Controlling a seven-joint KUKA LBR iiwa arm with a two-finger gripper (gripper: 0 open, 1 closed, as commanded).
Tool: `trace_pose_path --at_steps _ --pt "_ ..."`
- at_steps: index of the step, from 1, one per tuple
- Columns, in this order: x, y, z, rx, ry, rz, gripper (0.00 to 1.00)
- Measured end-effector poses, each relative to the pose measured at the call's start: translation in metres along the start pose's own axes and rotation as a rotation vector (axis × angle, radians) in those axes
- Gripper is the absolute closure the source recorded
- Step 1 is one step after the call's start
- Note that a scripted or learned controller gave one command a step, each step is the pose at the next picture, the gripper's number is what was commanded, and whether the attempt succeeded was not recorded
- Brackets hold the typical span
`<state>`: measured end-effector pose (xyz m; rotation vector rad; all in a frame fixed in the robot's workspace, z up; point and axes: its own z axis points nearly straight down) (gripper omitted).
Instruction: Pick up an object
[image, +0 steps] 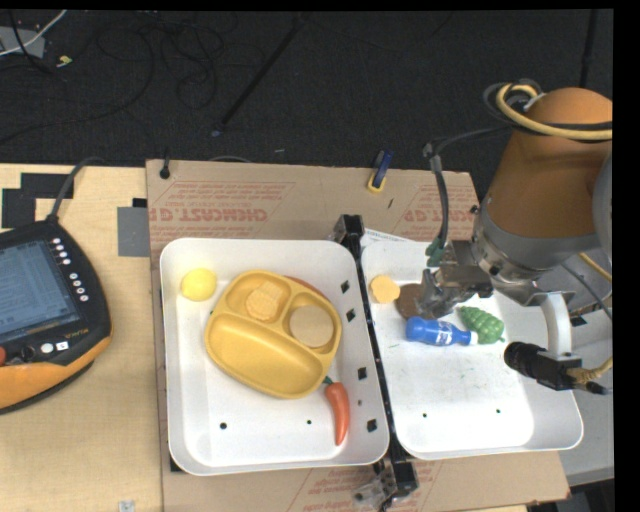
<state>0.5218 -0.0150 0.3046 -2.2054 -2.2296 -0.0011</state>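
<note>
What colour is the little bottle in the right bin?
Blue, with a white cap; the bottle shows in the camera view.

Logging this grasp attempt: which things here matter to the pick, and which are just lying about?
In play: gripper; blue plastic bottle; green ridged toy; small orange disc.

Lying about: yellow divided tray; yellow ball; red chili pepper; handheld control pendant.

It was a robotics lab or test bench, not a home. Two white bins sat side by side on a cardboard sheet clamped to a plain wooden bench. A handheld control tablet with an orange edge lay at the left, loose black cables trailed over dark floor behind, and a grey-and-orange arm reached in.
</note>
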Motion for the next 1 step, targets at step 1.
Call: trace_pose_path --at_steps 1 --pt "0.0167 -0.0471 -0.1014 -0.011 -0.002 0.007 1.0"
